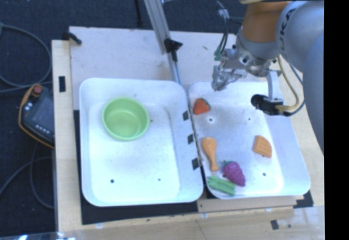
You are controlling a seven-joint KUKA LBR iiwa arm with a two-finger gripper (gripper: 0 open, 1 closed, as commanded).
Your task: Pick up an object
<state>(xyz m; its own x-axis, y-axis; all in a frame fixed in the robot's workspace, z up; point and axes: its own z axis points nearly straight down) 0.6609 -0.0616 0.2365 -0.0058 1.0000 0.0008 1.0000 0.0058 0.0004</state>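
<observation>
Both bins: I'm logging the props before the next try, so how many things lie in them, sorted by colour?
Green: 2, bowl and green vegetable
Orange: 2, drumstick and wedge
Red: 1, strawberry
Purple: 1, grapes
Total: 6

Five small toy foods lie in the right shallow white bin [289, 176]. A red plastic strawberry with a green cap [201, 106] rests near the bin's left wall, toward the far end. A tan plastic chicken drumstick [210, 151] lies lengthwise beside that wall, lower down. An orange wedge-shaped piece [262, 146] sits apart on the right side. A purple grape bunch [234, 173] lies just beside a green pod-like vegetable [221, 185] at the near left corner.
</observation>
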